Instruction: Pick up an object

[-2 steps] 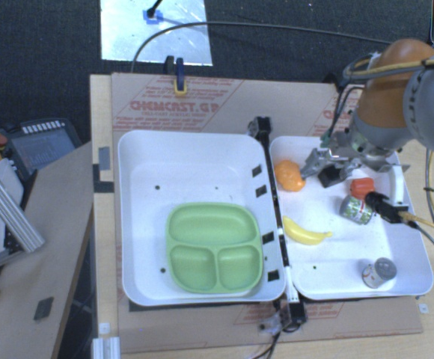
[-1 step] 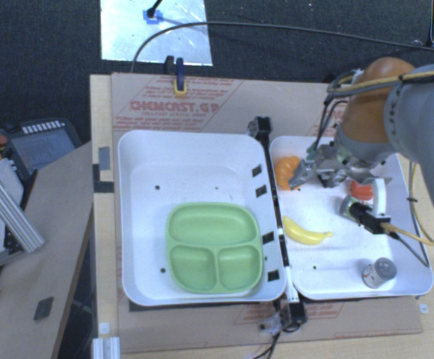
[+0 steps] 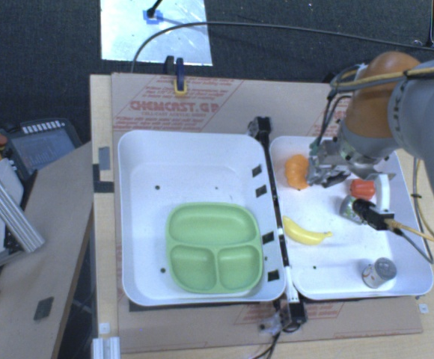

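In the right bin point(image 3: 419, 275), my gripper point(image 3: 324, 172) hangs low at the far left part, right beside an orange carrot-like thing point(image 3: 297, 170) that lies just to its left. I cannot tell whether they touch. A yellow banana point(image 3: 305, 232) lies near the bin's left wall, below the gripper. A small red thing point(image 3: 363, 188) sits just right of the gripper. A grey tin can point(image 3: 379, 271) stands at the near right corner.
The left bin point(image 3: 142, 155) holds a green divided plate point(image 3: 213, 247) in its near half. A black divider point(image 3: 271, 200) runs between the two bins. The grey arm point(image 3: 419, 111) reaches in over the right bin's far right side.
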Robot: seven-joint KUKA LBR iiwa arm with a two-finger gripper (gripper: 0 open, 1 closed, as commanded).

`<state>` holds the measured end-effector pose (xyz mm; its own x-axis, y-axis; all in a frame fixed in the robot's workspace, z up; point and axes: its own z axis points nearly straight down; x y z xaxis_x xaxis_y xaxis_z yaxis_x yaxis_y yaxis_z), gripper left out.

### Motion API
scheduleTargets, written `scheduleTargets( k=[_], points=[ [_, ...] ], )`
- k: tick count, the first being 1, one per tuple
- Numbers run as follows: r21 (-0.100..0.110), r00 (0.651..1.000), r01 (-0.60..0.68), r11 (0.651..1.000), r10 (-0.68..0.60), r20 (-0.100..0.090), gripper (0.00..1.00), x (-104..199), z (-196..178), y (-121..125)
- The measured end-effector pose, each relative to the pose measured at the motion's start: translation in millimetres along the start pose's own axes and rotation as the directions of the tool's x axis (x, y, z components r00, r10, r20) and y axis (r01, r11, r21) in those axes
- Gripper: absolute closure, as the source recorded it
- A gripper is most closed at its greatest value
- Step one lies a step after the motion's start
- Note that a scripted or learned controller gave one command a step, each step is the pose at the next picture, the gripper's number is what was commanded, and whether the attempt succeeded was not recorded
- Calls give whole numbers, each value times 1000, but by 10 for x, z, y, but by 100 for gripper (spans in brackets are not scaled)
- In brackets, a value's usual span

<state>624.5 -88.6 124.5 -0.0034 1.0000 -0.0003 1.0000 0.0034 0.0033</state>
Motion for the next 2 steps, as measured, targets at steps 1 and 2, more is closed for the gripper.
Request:
scheduleTargets(
  k=[1, 2],
  points=[
    [-4, 1000, -3, 1000, 3, 1, 100, -96, -496, 24],
    [-6, 1000, 1, 1000, -1, 1, 100, -74, -1147, 32]
  ],
)
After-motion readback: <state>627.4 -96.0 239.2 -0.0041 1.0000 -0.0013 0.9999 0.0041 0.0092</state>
